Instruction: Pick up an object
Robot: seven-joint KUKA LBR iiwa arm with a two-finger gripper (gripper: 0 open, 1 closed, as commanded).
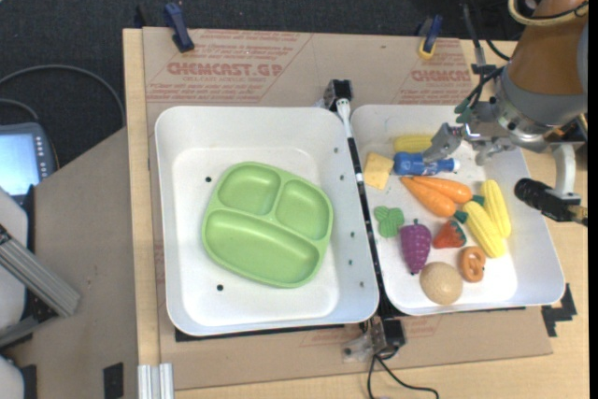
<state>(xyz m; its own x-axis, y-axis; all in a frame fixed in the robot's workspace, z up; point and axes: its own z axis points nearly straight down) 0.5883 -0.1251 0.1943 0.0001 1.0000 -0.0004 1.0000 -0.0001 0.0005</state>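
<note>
- Left bin (pixel 177 229): holds a green divided plate (pixel 269 223), lying flat near its middle.
- Right bin (pixel 533 280): holds toy foods.
- Gripper (pixel 439 152): low over the right bin, at a blue item (pixel 416 164).
- Orange carrot (pixel 437 192): just below the blue item.
- Yellow corn (pixel 490 218), purple grapes (pixel 416 244), beige egg (pixel 441 282): nearer the bin's front.

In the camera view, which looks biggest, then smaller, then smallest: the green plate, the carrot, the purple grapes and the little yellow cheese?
1. Green plate, far the biggest.
2. Carrot.
3. Purple grapes, close to the carrot, so that order is unsure.
4. Yellow cheese, smallest.
</note>
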